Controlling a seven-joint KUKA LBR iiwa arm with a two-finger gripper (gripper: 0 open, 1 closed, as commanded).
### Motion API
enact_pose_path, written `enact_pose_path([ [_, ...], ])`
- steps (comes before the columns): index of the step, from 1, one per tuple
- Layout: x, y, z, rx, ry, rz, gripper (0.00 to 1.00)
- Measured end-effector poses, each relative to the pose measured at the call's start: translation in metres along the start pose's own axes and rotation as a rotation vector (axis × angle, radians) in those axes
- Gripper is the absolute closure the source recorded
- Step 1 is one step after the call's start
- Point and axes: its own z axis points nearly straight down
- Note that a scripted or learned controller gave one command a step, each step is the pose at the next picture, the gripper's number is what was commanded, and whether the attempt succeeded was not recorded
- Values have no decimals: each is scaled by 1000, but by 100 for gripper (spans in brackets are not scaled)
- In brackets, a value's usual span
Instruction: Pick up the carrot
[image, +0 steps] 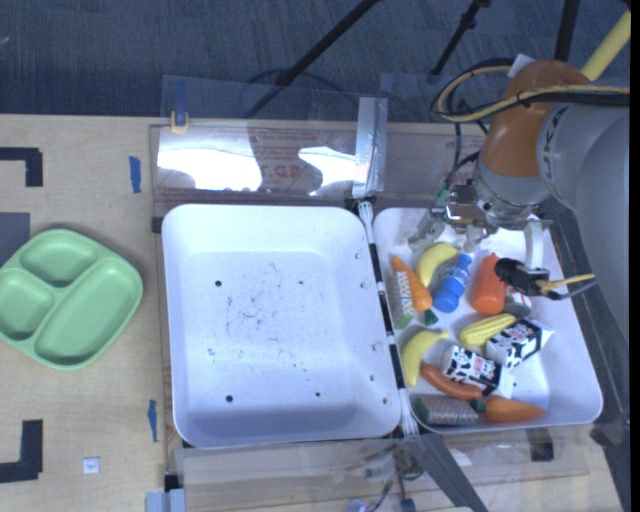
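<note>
Orange tapered carrot (516, 408) w/ a green end is lying lengthwise along the near edge of the right shallow white bin (583, 385), well apart from the gripper.

Gripper (462, 222) is hanging over the far end of that bin, at its far wall; arm is reaching in from the right w/ the orange band above the wrist. Can't tell whether gripper is spread or pressed together, and nothing is showing in its grasp.

Just near of the gripper a yellow curved banana (437, 262) is lying, and beside it a blue bottle w/ white cap (452, 284) is resting tilted. Left of those, a 2nd smaller orange carrot-like piece (411, 283) is lying next to the bin's left wall. Right of the bottle a chunky orange item (487, 286) is sitting; can't tell what it is.

Nearer, approx mid-bin, a yellow corn cob (486, 328) is lying, w/ a black-and-white cow-pattern carton (471, 368) just near of it. A 2nd yellow banana (418, 350) is lying to the left, and a long red-orange piece (446, 382) is lying between the carton and the carrot.

Left shallow white bin (270, 330) is sitting just beside the right one. Well to the left, a green divided plate (65, 295) is resting on the bench.
</note>
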Motion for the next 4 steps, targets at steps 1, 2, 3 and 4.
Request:
enact_pose_path([
  [1,-3,-72,-10,0,0,-103,0],
  [2,-10,-162,-75,1,0,-33,0],
  [3,-6,-112,-40,-2,-1,-11,0],
  [4,-47,-158,-53,1,0,19,0],
])
